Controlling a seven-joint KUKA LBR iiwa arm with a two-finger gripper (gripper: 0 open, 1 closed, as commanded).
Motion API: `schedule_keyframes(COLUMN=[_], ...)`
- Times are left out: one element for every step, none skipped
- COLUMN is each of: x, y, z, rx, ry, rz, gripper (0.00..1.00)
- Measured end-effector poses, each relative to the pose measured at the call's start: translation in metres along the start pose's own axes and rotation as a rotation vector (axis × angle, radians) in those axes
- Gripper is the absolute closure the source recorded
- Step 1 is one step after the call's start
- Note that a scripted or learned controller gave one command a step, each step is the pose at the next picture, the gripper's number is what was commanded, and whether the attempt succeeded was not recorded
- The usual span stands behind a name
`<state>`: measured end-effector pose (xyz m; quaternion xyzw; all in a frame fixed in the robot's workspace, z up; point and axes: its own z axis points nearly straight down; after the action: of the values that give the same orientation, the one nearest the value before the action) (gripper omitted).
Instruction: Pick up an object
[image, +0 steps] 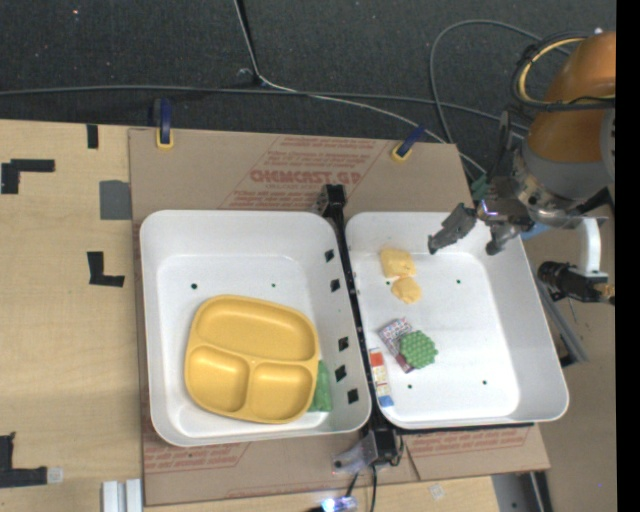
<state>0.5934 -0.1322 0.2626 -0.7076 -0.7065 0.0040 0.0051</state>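
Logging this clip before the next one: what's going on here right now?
A robot arm reaches in from the right, its open claw over the far edge of the right bin, holding nothing. That bin holds two yellow lumps, a green ball and a small packet. The left bin holds a yellow divided tray. Nothing is picked up yet.

Cardboard-covered bench (60, 330), perhaps dark carpet (330, 45) behind.

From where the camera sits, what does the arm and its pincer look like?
The arm is rounded and grey, with an orange band above the wrist. Thin dark cables loop around that upper section. The pincer is a compact metallic block with two dark fingers splayed apart, and small blue and purple spots of light glow on its body.
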Motion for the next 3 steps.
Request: schedule_keyframes(x=[0.000, 0.010, 0.012], y=[0.002, -0.001, -0.004], z=[-0.007, 0.052, 0.117], rx=[-0.012, -0.006, -0.005], ry=[-0.002, -0.001, -0.001], rz=[-0.003, -0.003, -0.002], gripper=[0.00, 0.00, 0.00])
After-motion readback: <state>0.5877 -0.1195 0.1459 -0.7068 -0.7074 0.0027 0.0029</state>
